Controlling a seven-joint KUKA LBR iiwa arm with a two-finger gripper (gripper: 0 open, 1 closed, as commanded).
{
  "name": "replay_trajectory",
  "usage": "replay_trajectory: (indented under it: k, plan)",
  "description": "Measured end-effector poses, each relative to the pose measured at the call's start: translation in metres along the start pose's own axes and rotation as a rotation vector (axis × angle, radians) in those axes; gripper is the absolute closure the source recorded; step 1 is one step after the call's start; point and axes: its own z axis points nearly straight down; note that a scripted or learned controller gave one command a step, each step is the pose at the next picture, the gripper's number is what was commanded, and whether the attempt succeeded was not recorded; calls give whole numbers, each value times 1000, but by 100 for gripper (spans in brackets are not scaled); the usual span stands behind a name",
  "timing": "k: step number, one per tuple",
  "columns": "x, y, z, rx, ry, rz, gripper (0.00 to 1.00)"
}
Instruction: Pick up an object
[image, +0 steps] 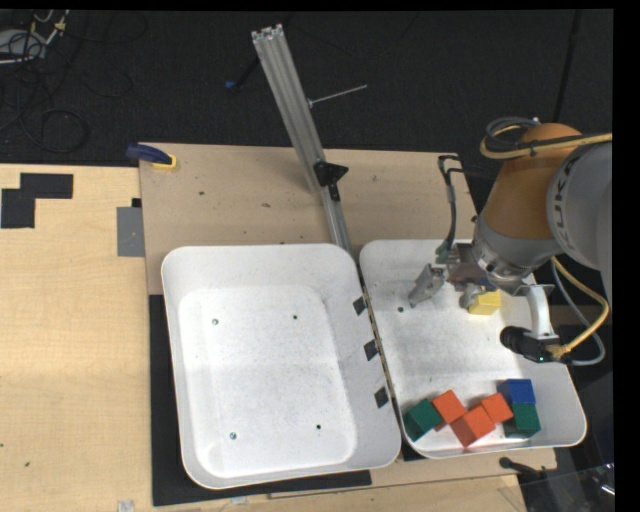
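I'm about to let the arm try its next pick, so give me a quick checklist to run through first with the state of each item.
1. Gripper over the right bin: ok.
2. Something between the fingers: cannot tell.
3. Yellow block near the gripper: ok, it lies beside the wrist, partly covered by the arm.
4. Other targets available: ok, green block, orange blocks and blue block cluster at the bin's near edge.
5. Blocks separated enough for a clean grasp: not ok, they touch each other.
6. Cables by the wrist clear of the bin: cannot tell.
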Motion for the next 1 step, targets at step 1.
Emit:
replay_trajectory:
  k: [1]
  plan:
    - [-2, 1, -13, -5, 0, 6, 100]
